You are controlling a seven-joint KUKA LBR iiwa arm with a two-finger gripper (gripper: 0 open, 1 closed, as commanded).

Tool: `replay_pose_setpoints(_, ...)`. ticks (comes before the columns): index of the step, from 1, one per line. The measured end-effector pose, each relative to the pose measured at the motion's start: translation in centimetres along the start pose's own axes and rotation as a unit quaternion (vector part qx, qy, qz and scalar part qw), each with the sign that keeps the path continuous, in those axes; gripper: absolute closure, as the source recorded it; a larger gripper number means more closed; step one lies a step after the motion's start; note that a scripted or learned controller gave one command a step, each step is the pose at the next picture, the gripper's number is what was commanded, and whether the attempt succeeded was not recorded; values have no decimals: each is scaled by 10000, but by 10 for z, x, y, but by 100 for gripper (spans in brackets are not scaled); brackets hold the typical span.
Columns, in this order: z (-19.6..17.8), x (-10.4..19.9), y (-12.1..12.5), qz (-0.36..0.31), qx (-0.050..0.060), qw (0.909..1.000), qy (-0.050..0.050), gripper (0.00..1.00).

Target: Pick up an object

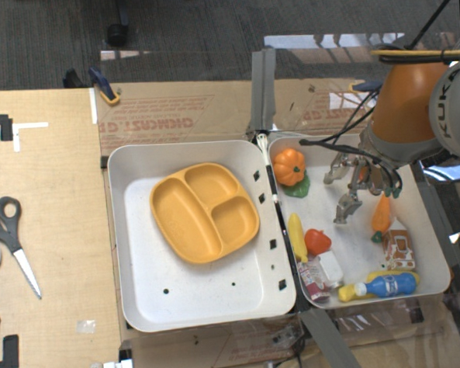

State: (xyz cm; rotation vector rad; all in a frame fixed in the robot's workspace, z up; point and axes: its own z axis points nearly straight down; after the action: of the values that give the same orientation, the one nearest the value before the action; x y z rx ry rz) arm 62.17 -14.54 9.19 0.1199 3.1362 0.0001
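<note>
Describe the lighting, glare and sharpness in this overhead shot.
Camera view: even, soft light; faint shadow under the yellow three-compartment plastic plate; bright glare on the clear panel behind the right white bin; the metal two-finger gripper looks slightly soft, scissors crisp.

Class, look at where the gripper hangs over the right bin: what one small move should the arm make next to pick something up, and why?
Probably a short drop straight down. The gripper hovers over bare floor of the right bin with nothing between its fingers, and the carrot lies just to its right, the nearest item, so a slight shift toward it first may be needed.
</note>
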Motion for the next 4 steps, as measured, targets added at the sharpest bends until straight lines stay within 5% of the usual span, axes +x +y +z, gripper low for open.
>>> replay_pose_setpoints(1, 0, 82, -66, 81, -1, 10000, 10, 0)
replay_pose_setpoints(2, -8, 81, -65, 61, 1, 10000, -2, 100)
replay_pose_setpoints(3, -8, 81, -65, 62, 0, 10000, -1, 0)
replay_pose_setpoints(4, -17, 79, -65, 53, 4, 10000, -15, 100)
